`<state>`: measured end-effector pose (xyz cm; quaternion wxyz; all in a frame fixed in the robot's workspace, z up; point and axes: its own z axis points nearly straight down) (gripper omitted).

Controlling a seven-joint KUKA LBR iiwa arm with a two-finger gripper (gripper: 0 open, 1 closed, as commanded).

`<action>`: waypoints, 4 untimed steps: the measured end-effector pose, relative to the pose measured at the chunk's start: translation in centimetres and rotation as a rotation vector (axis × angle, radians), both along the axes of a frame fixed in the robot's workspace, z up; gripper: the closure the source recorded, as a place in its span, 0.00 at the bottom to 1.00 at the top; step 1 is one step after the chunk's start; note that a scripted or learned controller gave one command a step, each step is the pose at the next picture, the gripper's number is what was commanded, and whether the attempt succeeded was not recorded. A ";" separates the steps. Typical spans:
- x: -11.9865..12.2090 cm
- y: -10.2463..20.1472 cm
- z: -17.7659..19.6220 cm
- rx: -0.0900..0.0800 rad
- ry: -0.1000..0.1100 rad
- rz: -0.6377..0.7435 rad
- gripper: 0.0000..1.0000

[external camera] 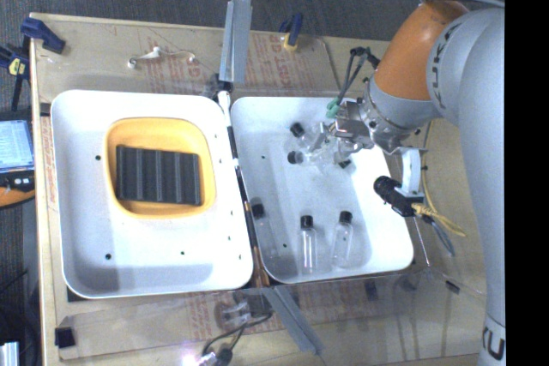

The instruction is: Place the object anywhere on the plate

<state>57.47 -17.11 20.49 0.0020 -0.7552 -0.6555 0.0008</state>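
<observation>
A yellow plate [159,127] lies in the left bin [77,253] and bears a dark ribbed rectangular block [159,176]. In the right bin [274,120], several small clear vials with black caps lie scattered: two stand side by side near the front [306,241] [343,236], and two more sit further back [297,131] [294,157]. My gripper [333,141] hangs low over the back of the right bin, just right of those two rear vials. Glare and clear plastic blur what lies right under it.
A small dark piece [256,208] rests by the right bin's left wall. A metal bar [233,39] and a blue clamp [292,28] sit on the bench behind the bins. Another blue clamp [41,34] holds the far left corner.
</observation>
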 end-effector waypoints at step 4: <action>5.0 17.2 5.7 -0.001 -0.003 0.701 1.00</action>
